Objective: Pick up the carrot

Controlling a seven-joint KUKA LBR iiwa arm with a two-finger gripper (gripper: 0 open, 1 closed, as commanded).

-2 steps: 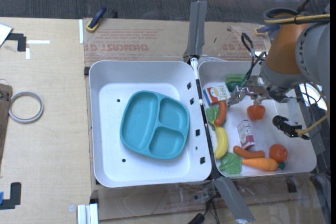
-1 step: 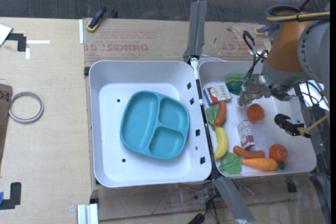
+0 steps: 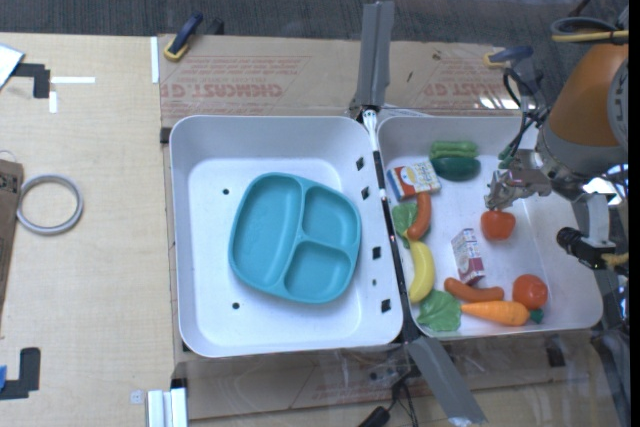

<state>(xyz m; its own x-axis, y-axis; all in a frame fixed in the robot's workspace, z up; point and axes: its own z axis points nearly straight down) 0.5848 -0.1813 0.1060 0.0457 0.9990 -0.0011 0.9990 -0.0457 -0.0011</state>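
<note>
The carrot (image 3: 494, 312) is orange and lies flat near the front edge of the right bin (image 3: 560, 215), pointing left. My gripper (image 3: 505, 191) hangs over the middle right of that bin, well behind the carrot. It sits just above a small red tomato (image 3: 498, 225). Nothing of the carrot is near it.
The right bin also holds a second tomato (image 3: 530, 290), a reddish sausage-like piece (image 3: 473, 291), a green leaf (image 3: 438, 312), a banana (image 3: 422, 271), a small packet (image 3: 467, 255), a chili (image 3: 421, 214), a carton (image 3: 413, 179) and a green pepper (image 3: 455, 162). A teal divided plate (image 3: 295, 237) lies in the left bin.
</note>
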